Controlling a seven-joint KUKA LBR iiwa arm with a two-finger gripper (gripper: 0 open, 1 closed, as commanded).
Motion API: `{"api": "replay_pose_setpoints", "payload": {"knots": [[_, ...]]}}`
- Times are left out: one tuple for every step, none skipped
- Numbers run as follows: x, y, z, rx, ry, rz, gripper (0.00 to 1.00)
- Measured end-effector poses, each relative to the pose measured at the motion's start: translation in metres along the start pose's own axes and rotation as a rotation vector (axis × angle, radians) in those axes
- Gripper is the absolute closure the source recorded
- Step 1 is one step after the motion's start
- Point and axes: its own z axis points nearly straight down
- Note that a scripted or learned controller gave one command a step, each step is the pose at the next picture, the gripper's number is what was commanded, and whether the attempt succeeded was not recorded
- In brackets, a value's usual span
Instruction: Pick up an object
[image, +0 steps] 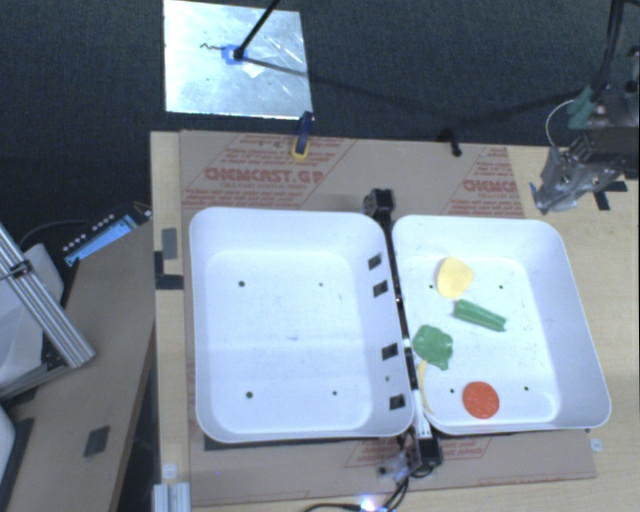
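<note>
The left bin (290, 320) sits bare white, nothing there to take. Over in the right bin (560, 300), along its left half, lie the candidates: a green lump (434, 345) hard by the divider, a yellow piece (454, 277) toward the far edge, a green stick (480, 317) lying slantwise with its long axis running left to right, and an orange disc (481, 400) near the front edge. The tool (562, 190) hangs past that bin's far right corner, over the counter (500, 175); whether it is spread or pressed together cannot be made out. Everything lies leftward and nearer the front, well apart, with room all round.
</note>
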Motion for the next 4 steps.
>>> {"api": "replay_pose_setpoints", "payload": {"knots": [[0.026,-0.004,0.000,0.000,0.000,-0.001,1.00],[0.042,-0.004,0.000,0.000,0.000,0.000,1.00],[0.052,-0.004,0.000,0.001,0.000,0.001,1.00],[0.057,-0.004,0.000,0.000,0.000,0.001,1.00]]}}
